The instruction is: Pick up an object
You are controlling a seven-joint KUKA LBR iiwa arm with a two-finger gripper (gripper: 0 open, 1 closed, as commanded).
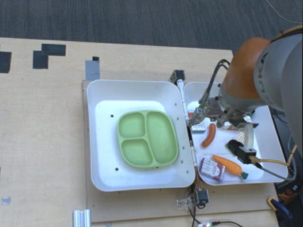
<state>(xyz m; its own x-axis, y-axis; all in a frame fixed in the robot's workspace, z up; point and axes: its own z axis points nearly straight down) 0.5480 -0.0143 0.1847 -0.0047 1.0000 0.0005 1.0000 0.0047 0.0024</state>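
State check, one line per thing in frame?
plate: right way up, flat in left bin
sausage: lying loose in right bin, just by the claw
carrot: lying flat, near the front wall of the right bin
box: lying in right bin's front left corner, beside carrot
claw: down at right bin's left wall, grip unclear

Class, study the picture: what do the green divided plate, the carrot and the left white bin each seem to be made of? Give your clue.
Plate: likely moulded plastic, smooth with a soft sheen, one even pale green.
Carrot: probably toy plastic or rubber; uniform orange, green tip; too small to be sure.
Left bin: seemingly thin formed plastic, glossy white, rounded corners.
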